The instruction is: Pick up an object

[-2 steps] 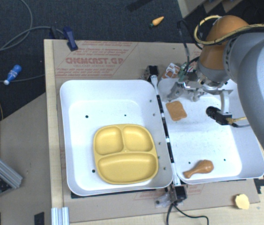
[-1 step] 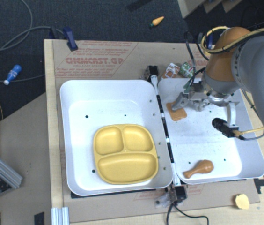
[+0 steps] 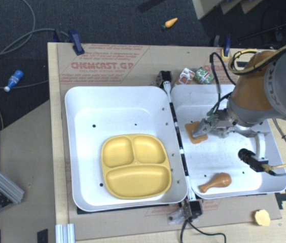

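At the bottom right of the frame a small yellow piece (image 3: 261,217) lies on the bench outside the bins, out of play. Just above it, low in the right bin (image 3: 249,186), a tan drumstick-shaped toy (image 3: 215,181) rests alone, well apart from the gripper (image 3: 202,131). Left of centre, the left bin (image 3: 82,115) holds a yellow divided plate (image 3: 134,166). Further up, the gripper is down in the right bin, right at an orange-brown flat piece (image 3: 195,133) lying beside the divider between the bins; whether its jaws are parted or closed on that piece cannot be made out. The risk is here: a thin piece lying flat may slip out as the arm lifts, or be pushed against the bin wall rather than pinched. At the top centre, small wrapped items (image 3: 196,75) sit beyond the bins.
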Controlling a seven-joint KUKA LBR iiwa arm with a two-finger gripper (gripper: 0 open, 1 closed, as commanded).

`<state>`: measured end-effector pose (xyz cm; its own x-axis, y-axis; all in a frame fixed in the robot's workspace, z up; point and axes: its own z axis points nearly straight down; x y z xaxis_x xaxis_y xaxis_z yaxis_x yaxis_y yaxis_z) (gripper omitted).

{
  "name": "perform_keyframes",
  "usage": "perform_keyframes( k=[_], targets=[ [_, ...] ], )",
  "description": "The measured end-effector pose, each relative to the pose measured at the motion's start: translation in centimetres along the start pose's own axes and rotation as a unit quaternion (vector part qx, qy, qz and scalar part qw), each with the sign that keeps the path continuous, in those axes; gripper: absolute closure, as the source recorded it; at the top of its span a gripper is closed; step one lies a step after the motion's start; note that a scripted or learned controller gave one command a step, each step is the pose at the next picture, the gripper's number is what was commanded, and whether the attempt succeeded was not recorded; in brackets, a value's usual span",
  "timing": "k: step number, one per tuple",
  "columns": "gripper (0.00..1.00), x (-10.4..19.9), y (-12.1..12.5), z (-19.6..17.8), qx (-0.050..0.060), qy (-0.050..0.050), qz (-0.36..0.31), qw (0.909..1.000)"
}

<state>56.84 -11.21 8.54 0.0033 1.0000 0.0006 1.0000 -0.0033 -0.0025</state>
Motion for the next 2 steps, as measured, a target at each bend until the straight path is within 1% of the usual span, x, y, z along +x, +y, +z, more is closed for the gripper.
perform_keyframes(
  k=[1, 2],
  targets=[
    [0.0, 2.1, 4.1, 0.0, -0.004, -0.001, -0.003, 1.0],
    [1.0, 2.0, 4.0, -1.1, -0.005, -0.001, -0.002, 1.0]
  ],
)
